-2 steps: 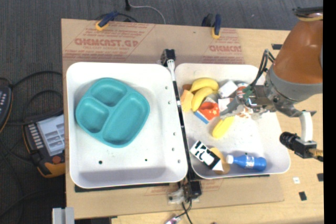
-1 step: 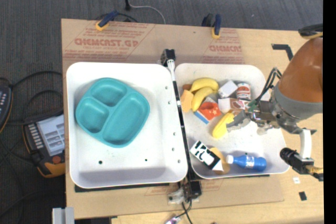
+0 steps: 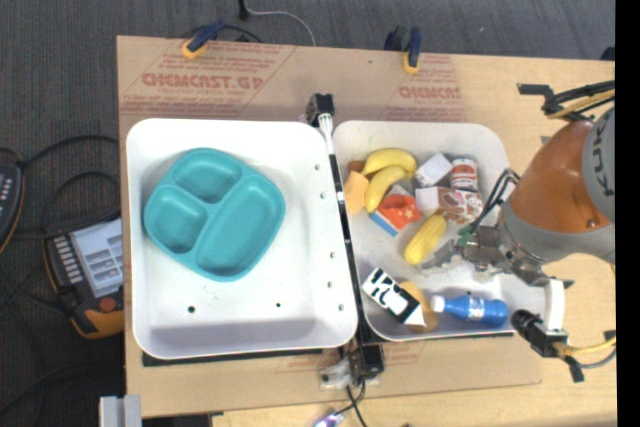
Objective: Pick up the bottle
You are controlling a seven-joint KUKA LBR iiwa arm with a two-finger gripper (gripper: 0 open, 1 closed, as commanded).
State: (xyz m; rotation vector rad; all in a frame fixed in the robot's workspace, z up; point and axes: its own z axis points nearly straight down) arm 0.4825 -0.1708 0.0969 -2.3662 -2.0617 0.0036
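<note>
The bottle [image 3: 472,309] is blue with a white cap and lies on its side along the front wall of the right bin [image 3: 420,130]. The grey arm with its orange band [image 3: 560,180] reaches in from the right. Its gripper [image 3: 468,243] is low inside the right bin, just behind the bottle and apart from it, between a yellow banana-like piece [image 3: 425,238] and the bin's right side. Nothing of the bottle is covered by the gripper.
The right bin also holds two bananas [image 3: 385,172], an orange-red block [image 3: 398,213], a small can [image 3: 462,187], a white box [image 3: 434,168] and a black-and-white box [image 3: 388,291] left of the bottle. A teal divided plate [image 3: 213,212] lies in the left bin [image 3: 290,315].
</note>
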